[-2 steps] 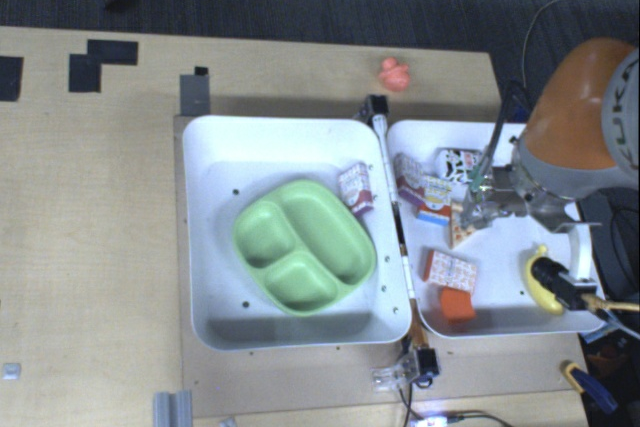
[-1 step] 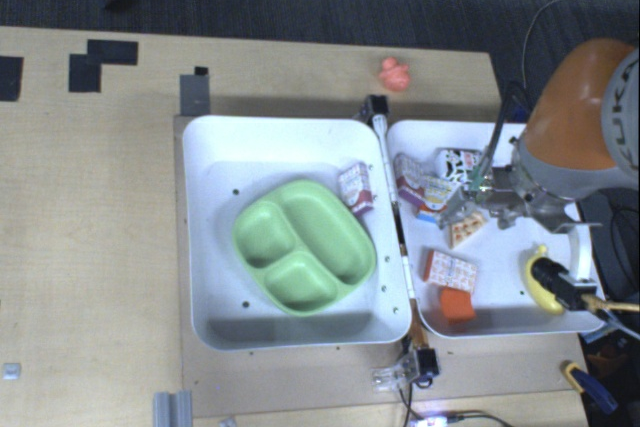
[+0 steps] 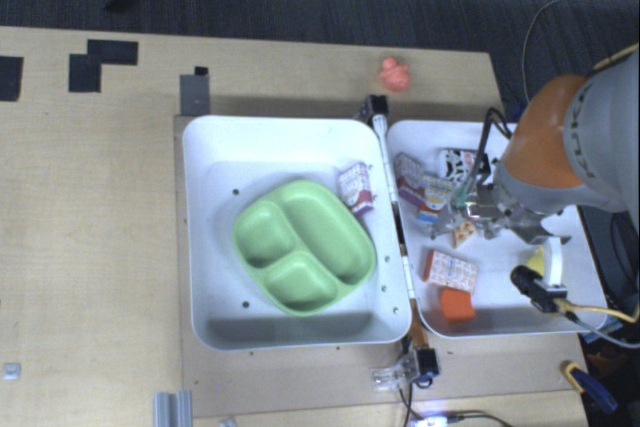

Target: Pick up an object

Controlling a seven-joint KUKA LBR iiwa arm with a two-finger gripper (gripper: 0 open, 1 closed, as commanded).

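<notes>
My gripper hangs low over the middle of the right bin, at the end of the grey arm with its orange band. Directly beneath it lies a small tan piece. A red-and-white patterned box and an orange block lie nearer the front wall. Behind the gripper are a purple packet and a black-and-white item. A yellow object sits partly under the arm. Nothing can be seen held.
The left bin holds a green divided plate and a small red-and-white packet by its right wall. A pink object rests on the bench behind the bins. Cables trail at the right front corner.
</notes>
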